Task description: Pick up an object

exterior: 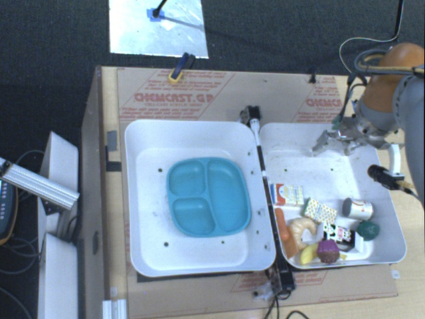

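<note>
A heap of small things fills the near corner of the right bin (300, 153): a purple round piece (328, 250) and a yellow piece (307, 255) lie closest, along the front wall, with a black-and-white patterned box (338, 234) just behind them. A dark green ball (368, 230) sits to the right of that box, near the bin's right wall, and a white cup (357, 209) lies on its side just behind the ball. An orange carrot-like stick (283, 224) lies along the bin's left wall, touching a tan, bun-like lump (302, 227). Behind these are a pale checked packet (320, 211) and a small white carton with red and blue print (287, 195). Any of these could be the object to pick up; all rest on the bin floor, none lifted.

The left bin (149, 155) holds a blue divided tray (208, 196) with three compartments, lying flat near the middle.

The arm (393, 78) reaches in from the right, with its tool (337, 138) over the far part of the right bin, well apart from the heap. Whether the tool is wide or narrow I cannot tell, and nothing is seen in it.

The counter (176, 93) under both bins is a tan board with red lettering, and a yellow-handled clamp (180, 68) sits at its far edge
</note>
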Robot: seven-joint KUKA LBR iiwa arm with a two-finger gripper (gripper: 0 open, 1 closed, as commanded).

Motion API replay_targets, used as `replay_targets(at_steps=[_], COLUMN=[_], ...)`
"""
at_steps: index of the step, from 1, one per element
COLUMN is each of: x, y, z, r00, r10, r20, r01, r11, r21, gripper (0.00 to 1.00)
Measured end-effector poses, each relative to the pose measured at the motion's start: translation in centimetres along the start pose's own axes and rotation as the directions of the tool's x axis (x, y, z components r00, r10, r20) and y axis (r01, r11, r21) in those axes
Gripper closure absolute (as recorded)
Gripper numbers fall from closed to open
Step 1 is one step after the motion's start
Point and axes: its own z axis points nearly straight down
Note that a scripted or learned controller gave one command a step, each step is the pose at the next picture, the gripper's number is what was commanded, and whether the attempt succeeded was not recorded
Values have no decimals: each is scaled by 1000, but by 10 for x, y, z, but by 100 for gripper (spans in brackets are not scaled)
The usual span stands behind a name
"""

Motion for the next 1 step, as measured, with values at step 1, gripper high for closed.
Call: replay_targets(at_steps=[1], x=[-1], y=[2], z=[-12], r00=[1000], r10=[-4], r20=[4], r01=[4], r11=[1000], r21=[-5], gripper=[100])
